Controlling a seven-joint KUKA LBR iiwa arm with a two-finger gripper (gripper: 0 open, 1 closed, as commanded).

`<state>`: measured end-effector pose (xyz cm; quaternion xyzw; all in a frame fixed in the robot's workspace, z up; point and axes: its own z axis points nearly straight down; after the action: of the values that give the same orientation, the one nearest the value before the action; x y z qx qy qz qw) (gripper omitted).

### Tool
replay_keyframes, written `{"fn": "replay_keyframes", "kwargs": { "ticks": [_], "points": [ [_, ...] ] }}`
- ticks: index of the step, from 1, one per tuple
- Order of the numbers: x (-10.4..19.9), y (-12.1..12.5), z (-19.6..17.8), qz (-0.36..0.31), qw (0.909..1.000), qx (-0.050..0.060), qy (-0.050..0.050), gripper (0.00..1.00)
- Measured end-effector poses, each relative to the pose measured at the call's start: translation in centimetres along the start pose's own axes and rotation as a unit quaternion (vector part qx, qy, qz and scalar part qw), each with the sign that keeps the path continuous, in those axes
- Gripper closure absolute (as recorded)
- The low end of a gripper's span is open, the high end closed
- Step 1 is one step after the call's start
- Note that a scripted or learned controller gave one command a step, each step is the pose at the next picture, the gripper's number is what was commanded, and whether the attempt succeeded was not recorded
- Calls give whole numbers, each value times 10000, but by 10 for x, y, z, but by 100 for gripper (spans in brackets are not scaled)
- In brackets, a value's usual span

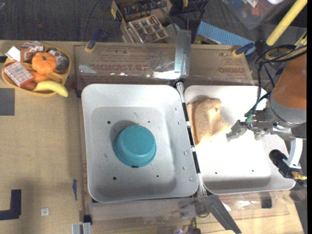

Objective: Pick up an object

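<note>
Grey arm (287, 94) reaches over the right bin (243, 179), its jaws (237, 130) apparently spread and holding nothing just beside the tan lump (207, 118), perhaps bread, while the teal bowl (135, 145) sits untouched in the left bin (97, 106), so picking remains undone.

1. The two bins are white: the left bin (97, 106) and the right bin (243, 174).
2. The bowl (135, 146) in the left bin is teal, plain, with no pattern.
3. The cloth (207, 118) in the right bin is a pale tan.
4. My arm (292, 89) shows orange above grey, and my tool (237, 129) is grey.
5. The table (39, 155) is light wood.
6. The basket (19, 79) at the far left holds an orange pumpkin (44, 63) and a yellow banana (51, 87).
</note>
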<state>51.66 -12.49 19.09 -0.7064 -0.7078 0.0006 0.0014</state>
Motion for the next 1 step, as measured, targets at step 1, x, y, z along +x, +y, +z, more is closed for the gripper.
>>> {"fn": "replay_keyframes", "kwargs": {
  "ticks": [1],
  "points": [
    [15,59,62,45,10000,-21,-9,0]
  ]
}}
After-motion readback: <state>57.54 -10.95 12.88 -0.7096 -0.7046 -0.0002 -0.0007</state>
